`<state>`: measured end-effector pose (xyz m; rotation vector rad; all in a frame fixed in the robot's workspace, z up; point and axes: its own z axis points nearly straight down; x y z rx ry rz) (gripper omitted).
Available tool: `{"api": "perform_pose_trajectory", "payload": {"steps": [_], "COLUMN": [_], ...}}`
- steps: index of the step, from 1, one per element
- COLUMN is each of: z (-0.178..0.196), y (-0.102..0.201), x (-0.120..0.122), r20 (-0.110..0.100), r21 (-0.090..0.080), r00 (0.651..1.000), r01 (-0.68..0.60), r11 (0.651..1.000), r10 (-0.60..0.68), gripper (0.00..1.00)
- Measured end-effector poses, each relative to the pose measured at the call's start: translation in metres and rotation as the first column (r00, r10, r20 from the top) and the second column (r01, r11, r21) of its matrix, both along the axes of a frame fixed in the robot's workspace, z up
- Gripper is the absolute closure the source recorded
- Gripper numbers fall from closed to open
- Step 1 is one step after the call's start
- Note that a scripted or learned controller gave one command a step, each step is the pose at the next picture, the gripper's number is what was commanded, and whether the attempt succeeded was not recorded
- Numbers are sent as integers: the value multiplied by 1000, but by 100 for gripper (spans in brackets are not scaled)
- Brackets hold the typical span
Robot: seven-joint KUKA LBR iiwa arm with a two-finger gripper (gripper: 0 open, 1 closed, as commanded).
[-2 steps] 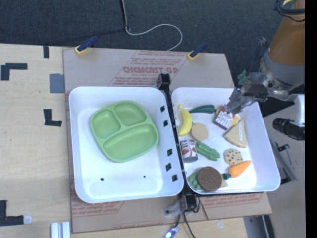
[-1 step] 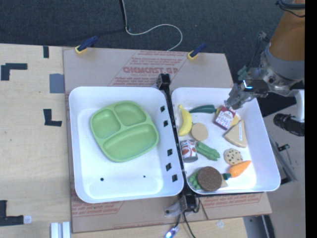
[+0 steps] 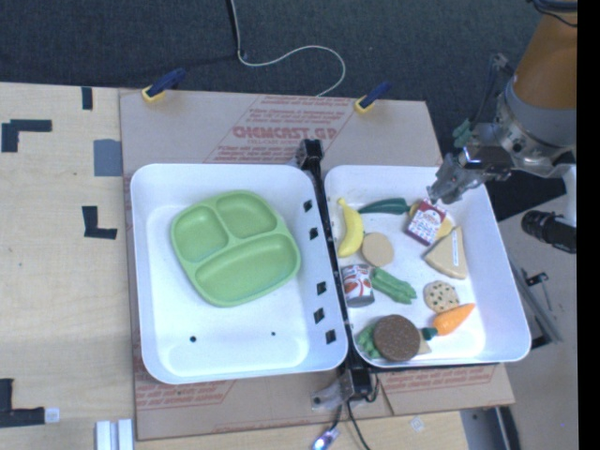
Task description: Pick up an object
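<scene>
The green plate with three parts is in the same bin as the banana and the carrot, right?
No. In the camera view, the green plate with three parts lies alone in the left bin. The banana and the carrot are in the right bin, with the other toy food.

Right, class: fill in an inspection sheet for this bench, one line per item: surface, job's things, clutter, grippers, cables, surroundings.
Surface: cardboard sheet under two white bins.
Job's things: right bin holds banana, can, carton, cookie, carrot, burger.
Clutter: green divided plate in left bin.
Grippers: gripper above the carton, holding nothing visible.
Cables: white cable behind the bins.
Surroundings: dark carpet.
</scene>
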<state>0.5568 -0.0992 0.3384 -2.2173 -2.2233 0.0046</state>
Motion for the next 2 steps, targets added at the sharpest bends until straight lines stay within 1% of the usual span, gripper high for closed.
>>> {"api": "perform_pose_trajectory", "payload": {"steps": [2], "z": [19], "y": [1], "x": [1], "r20": [-2], "r21": [0], "r00": [1000], "r01": [-3], "r11": [1000], "r10": [3], "gripper": [100]}}
